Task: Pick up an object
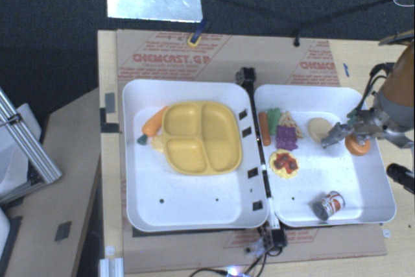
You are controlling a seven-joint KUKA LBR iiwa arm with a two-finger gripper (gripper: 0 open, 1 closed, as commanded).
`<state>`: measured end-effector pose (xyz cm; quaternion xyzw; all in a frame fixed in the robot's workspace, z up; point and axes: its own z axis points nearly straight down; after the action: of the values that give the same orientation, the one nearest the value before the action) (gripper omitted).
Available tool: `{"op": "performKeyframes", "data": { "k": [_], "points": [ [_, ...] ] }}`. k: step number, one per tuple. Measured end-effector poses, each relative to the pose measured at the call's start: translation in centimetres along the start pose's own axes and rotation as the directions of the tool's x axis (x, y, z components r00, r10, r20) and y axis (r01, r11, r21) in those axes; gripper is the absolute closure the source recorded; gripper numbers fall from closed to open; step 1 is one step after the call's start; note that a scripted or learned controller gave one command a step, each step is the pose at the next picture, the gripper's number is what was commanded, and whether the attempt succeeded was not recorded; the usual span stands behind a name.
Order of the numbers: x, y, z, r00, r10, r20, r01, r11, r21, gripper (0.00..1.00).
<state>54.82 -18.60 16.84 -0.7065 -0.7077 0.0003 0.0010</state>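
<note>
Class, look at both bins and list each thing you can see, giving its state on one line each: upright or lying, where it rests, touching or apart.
Yellow divided plate: flat in the left bin.
Carrot: lying against the plate's left rim.
Can: on its side, right bin's near corner.
Purple toy: lying in the right bin.
Pizza slice: flat, just below the purple toy.
Tool: low over the right bin, beside an orange piece.

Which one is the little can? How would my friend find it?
Look in the right bin, the one without the yellow tray. Go to its near edge: the can lies on its side, alone. It is the one shiny metal thing, with a red-and-white label; the toy food sits farther back.
</note>
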Motion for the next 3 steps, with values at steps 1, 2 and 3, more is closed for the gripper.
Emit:
{"op": "performKeyframes", "data": {
  "k": [1,2,3],
  "points": [
    [0.9,0.5,5.5,1.0,-0.002,-0.001,0.002,1.0,0.001,0.0],
    [0.9,0.8,7.9,1.0,-0.001,0.001,0.001,1.0,-0.007,0.0],
    [0.6,1.0,6.7,1.0,0.0,0.013,0.0,1.0,-0.021,1.0]
  ]
}}
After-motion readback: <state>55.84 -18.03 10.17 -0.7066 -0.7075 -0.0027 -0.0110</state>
